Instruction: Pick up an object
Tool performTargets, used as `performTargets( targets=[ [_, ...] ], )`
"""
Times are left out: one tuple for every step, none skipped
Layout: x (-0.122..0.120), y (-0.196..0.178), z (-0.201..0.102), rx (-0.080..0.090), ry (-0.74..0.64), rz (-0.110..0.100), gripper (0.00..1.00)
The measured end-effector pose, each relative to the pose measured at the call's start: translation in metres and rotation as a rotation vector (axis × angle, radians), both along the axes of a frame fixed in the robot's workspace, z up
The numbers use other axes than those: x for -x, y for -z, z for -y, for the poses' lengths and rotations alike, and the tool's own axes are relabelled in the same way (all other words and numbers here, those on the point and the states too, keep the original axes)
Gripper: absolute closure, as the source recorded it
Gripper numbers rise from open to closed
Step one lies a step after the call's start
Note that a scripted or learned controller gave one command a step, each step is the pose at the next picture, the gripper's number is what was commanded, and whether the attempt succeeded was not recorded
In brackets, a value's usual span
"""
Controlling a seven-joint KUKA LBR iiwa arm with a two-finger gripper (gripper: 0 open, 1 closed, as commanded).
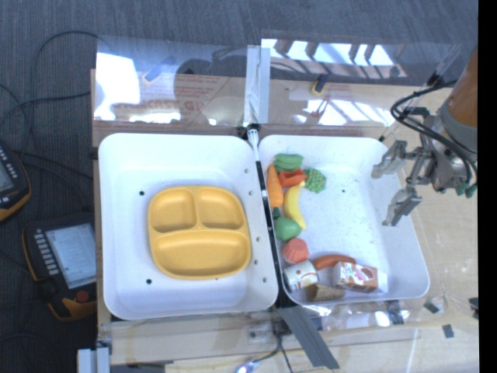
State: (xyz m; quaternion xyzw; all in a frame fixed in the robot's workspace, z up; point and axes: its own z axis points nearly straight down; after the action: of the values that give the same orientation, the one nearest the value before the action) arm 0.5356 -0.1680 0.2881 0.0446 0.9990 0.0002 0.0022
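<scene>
On my screen the left bin holds a yellow divided tray. In the right bin, toy food lies piled along the left wall and near corner — carrot, banana, broccoli, cartons. At the right rim the gripper hangs, fingers spread apart, clasping nothing.

Two white bins on the counter, one yellow divided plate in the left one. Right bin: one carrot, one banana, one broccoli, one sausage. Also one small carton, one can, one cone.
</scene>
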Motion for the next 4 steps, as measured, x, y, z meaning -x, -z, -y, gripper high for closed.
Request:
performTargets(
  targets=[
    [0.018, 0.173, -0.014, 0.01, -0.094, 0.011, 0.0],
    [0.034, 0.192, -0.049, 0.006, -0.131, 0.019, 0.0],
    [0.029, 0.196, -0.07, 0.011, -0.188, 0.018, 0.0],
    [-0.01, -0.149, -0.017, 0.001, -0.277, 0.001, 0.0]
  ],
)
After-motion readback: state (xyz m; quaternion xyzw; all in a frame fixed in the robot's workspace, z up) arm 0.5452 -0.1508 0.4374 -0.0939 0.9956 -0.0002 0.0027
